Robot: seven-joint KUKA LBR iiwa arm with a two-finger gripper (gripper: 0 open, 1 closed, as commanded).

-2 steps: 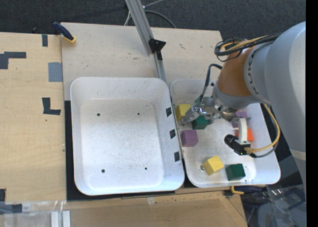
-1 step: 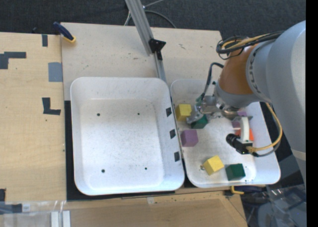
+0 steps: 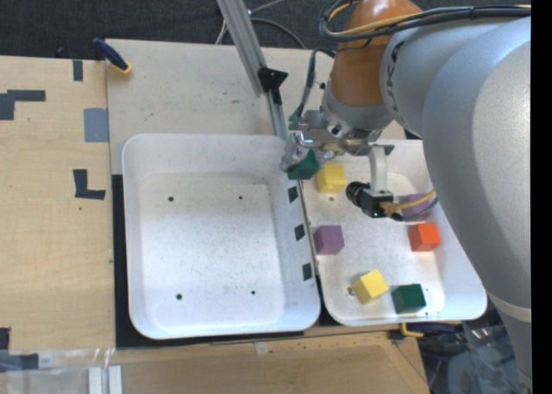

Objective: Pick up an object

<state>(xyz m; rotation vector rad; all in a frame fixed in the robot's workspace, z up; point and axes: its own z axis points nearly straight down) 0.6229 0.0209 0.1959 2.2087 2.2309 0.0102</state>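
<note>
Camera view | pincer clamped a small dark green block | block sat over the rim between both white bins

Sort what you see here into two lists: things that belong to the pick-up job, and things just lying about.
Job: gripper; green block at its tip; yellow cube; purple cube; orange cube.

Lying about: blue-and-yellow clamp; grey tape patch.

The left bin lies wide open, while six blocks scattered apart crowd the right bin.
</note>
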